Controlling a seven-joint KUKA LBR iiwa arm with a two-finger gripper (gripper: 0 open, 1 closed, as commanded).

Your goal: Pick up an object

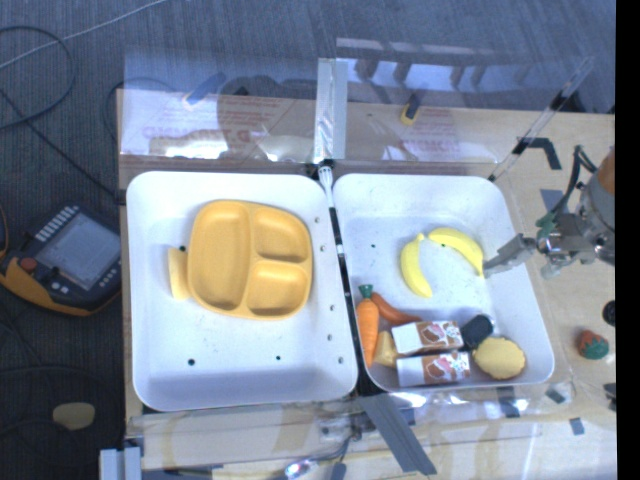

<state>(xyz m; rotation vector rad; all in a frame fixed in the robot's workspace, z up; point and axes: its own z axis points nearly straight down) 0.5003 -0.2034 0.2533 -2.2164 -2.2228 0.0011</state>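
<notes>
The right bin [440, 193] holds two yellow bananas [415, 266] [458, 246] near its middle. Along its front wall lie an orange carrot [368, 326], two small brown-and-white boxes [430, 336] [436, 368], a black object [478, 327] and a lemon [500, 358]. My gripper [503, 253] reaches in over the bin's right rim, just right of the bananas and above the lemon. It touches none of the objects. The grey wrist [575, 233] stands outside the bin.
The left bin [150, 368] bears a yellow divided plate [248, 258] with a small yellow piece [177, 273] beside it. A red toy [592, 344] lies on the bench at the right. Clear panels [330, 108] stand behind both bins.
</notes>
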